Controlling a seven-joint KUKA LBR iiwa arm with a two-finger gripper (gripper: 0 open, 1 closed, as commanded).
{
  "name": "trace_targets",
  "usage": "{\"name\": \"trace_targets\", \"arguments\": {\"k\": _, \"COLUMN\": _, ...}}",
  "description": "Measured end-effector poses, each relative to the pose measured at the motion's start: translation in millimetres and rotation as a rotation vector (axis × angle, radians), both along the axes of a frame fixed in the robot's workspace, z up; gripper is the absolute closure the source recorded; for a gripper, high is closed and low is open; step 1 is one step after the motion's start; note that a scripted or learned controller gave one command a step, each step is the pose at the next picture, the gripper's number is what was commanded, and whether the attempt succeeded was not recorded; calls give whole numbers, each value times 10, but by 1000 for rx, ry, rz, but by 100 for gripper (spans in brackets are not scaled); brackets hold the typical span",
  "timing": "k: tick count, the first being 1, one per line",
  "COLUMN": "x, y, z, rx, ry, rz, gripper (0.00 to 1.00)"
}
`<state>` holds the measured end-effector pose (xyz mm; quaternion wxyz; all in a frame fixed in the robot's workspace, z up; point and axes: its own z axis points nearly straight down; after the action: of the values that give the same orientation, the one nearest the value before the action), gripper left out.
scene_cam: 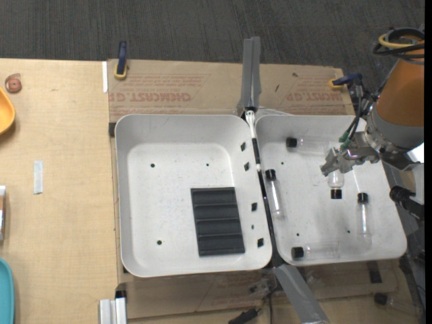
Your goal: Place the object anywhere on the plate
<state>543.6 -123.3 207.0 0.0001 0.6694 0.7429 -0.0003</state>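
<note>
The jaws (335, 179) hang low over the right bin (378, 248), toward its 2 o'clock part; they grip a clear tube with a black cap (335, 187), which hangs upright beneath them with the cap at its lower end; the jaws are clamped on its upper end. Behind them the metal wrist slants up toward 2 o'clock into the grey arm (395, 130) with its orange band (403, 90), which enters from the 3 o'clock side; thin cables run along the wrist.

Other clear tubes with black caps lie on the floor of the same bin; one at 12 o'clock of the bin (294, 142); one long one lies against the bin's 9 o'clock wall (273, 193); one at 4 o'clock of the jaws (364, 214), lying roughly lengthwise; one along the 6 o'clock wall (314, 252).

The left bin (135, 201) touches the right one along a shared edge; in it, toward its 5 o'clock part, lies a dark ribbed plate (217, 221), flat, well apart from the held tube.

Both bins sit on brown cardboard (182, 90) fixed with clamps; to the 9 o'clock side is the pale wooden counter (61, 201), with an orange dish (5, 113) at its edge.
</note>
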Motion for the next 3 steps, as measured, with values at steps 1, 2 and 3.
{"name": "trace_targets", "arguments": {"k": 1, "x": 394, "y": 593, "z": -55, "rx": -1, "ry": 2, "rz": -93, "gripper": 100}}
{"name": "trace_targets", "arguments": {"k": 2, "x": 552, "y": 1158, "z": -169, "rx": -1, "ry": 3, "rz": -58, "gripper": 100}}
{"name": "trace_targets", "arguments": {"k": 3, "x": 228, "y": 1571, "z": -115, "rx": -1, "ry": 4, "rz": 17, "gripper": 100}}
